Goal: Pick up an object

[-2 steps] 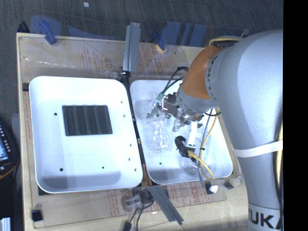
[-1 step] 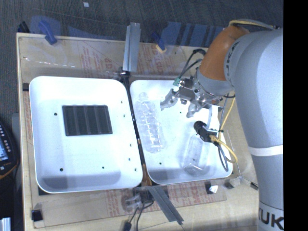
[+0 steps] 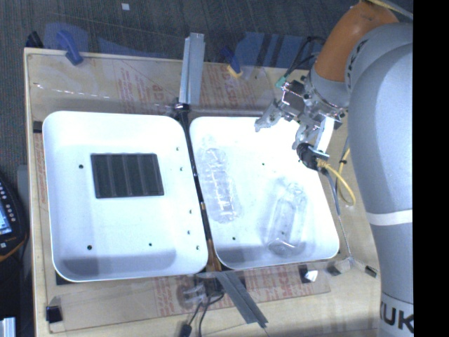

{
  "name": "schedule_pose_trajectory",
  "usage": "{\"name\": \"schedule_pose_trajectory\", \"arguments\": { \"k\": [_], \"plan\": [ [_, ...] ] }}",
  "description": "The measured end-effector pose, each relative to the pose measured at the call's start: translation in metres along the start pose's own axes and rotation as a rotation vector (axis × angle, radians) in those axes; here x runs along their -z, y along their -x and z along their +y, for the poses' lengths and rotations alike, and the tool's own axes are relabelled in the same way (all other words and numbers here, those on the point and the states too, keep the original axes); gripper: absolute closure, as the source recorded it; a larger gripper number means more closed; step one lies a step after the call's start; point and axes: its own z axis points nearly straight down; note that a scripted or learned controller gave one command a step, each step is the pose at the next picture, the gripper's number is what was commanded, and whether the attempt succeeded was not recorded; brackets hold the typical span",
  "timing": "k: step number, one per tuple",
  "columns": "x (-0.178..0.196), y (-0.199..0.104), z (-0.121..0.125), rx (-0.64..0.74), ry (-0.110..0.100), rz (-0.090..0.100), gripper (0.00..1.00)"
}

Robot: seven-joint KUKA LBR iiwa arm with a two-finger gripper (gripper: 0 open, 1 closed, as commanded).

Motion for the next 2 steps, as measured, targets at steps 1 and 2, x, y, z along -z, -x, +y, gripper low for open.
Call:
{"name": "schedule_pose_trajectory", "arguments": {
  "k": [1, 2],
  "plan": [
    [0.103, -0.016, 0.013, -0.027, 0.001, 0.000, 0.00],
    [0.035, -0.009, 0.017, 0.055, -0.003, -0.001, 0.00]
  ]
}}
